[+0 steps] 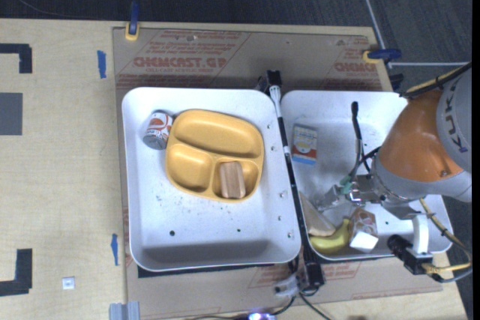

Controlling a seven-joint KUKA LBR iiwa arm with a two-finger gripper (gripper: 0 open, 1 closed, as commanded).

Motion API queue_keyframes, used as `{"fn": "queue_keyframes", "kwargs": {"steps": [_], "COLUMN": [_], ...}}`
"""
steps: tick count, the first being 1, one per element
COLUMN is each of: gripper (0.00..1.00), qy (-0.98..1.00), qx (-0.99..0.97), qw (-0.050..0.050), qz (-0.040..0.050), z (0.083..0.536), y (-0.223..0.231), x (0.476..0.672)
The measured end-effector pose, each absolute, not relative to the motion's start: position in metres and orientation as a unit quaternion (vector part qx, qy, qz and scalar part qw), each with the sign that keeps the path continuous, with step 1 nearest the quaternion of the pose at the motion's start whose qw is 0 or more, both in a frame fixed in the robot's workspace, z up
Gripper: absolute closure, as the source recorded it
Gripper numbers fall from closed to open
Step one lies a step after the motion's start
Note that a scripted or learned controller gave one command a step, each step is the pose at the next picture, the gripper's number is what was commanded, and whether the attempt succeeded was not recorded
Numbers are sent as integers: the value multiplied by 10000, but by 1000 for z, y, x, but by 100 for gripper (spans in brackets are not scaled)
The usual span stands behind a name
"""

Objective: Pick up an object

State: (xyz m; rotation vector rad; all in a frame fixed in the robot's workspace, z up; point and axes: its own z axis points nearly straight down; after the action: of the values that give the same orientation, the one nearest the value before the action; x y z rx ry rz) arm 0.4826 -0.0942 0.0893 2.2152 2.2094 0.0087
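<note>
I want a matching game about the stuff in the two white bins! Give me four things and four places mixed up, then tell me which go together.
Things:
1. crumpled red and silver soda can
2. brown wooden block
3. small white and orange card box
4. yellow banana

Places:
A. near front edge of right bin
B. inside a compartment of the yellow divided plastic plate
C. back left corner of left bin, beside the plate
D. back part of right bin

Pairs: 1-C, 2-B, 3-D, 4-A
</note>
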Motion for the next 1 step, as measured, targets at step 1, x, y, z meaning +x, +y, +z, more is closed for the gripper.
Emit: {"fn": "queue_keyframes", "kwargs": {"steps": [1], "gripper": [100], "qy": [7046], "qx": [7094], "qw": [148], "qz": [28], "z": [101], "y": [-99], "x": [485]}}
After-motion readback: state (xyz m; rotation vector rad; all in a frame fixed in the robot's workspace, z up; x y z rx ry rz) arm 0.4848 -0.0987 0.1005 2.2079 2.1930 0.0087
